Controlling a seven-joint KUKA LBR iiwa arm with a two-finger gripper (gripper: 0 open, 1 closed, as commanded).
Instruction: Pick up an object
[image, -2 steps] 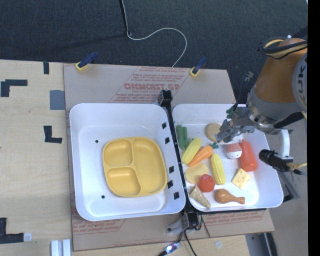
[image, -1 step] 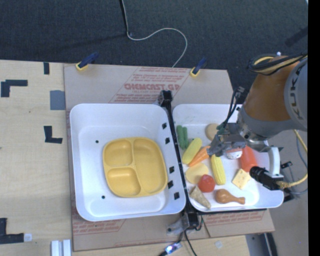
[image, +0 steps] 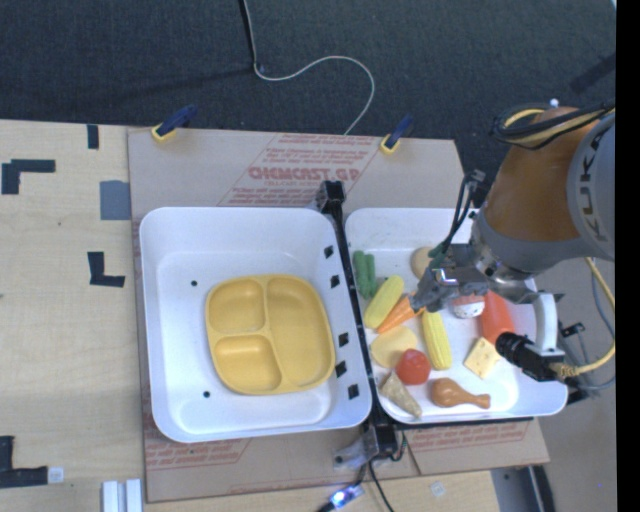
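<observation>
Nearest the lens, at the right bin's (image: 545, 405) front edge: a toy drumstick (image: 458, 395), a pale wedge-shaped piece (image: 400, 399) to its left, a red tomato (image: 412, 367) just behind them. A yellow cheese wedge (image: 482, 357) sits right of the drumstick. Further back: corn cob (image: 436, 339), orange carrot (image: 398, 316), yellow banana-like piece (image: 384, 301), green piece (image: 365, 269) against the left wall. All are crowded close; some touch.

Arm (image: 540, 195) reaches in from the right, low over this pile. Fingers (image: 436, 284) hang just above the carrot and corn. Cannot tell how far apart they stand, nor whether anything sits between them; the wrist hides it. An orange-red item (image: 496, 315) lies partly under the arm.

Left bin (image: 165, 300) holds a yellow divided plate (image: 268, 333), flat, near centre. Both bins rest on cardboard (image: 300, 170) on the desk (image: 50, 300).
</observation>
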